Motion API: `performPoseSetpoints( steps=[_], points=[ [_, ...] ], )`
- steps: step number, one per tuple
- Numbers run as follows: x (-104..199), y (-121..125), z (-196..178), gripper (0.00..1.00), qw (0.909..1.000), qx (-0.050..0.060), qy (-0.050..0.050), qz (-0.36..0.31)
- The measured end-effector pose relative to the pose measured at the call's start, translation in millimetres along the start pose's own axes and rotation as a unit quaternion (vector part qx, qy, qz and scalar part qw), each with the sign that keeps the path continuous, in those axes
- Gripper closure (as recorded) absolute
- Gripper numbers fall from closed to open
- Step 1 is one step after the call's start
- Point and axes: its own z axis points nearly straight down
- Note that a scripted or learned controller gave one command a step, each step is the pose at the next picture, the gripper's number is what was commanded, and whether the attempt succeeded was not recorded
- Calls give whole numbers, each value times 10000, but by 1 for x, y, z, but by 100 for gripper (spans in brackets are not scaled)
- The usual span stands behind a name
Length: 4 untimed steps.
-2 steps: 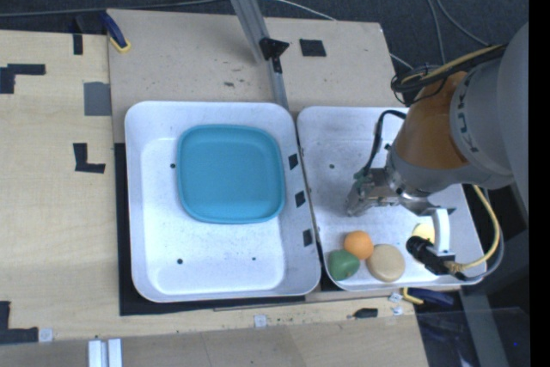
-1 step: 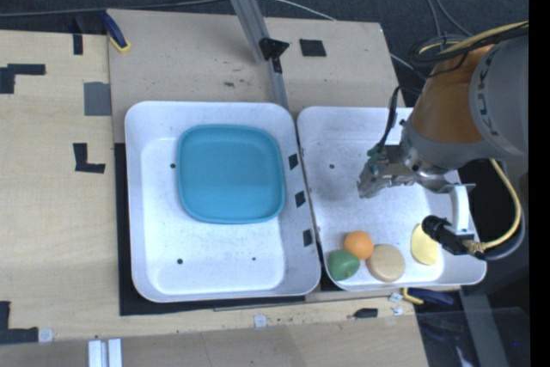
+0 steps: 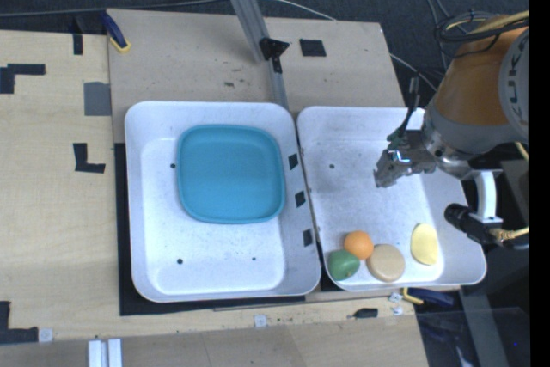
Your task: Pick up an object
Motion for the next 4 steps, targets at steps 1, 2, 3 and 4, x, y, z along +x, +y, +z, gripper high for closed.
performPoseSetpoints(
  steps=[1, 2, 3, 4],
  points=[
    [0, 6, -59, 100, 10000, 1, 1, -2],
    [0, 6, -81, 100, 10000, 11, 2, -1],
    [45, 19, -55, 100, 10000, 24, 4, -11],
    [94, 31, -51, 100, 10000, 19, 5, -14]
  ],
)
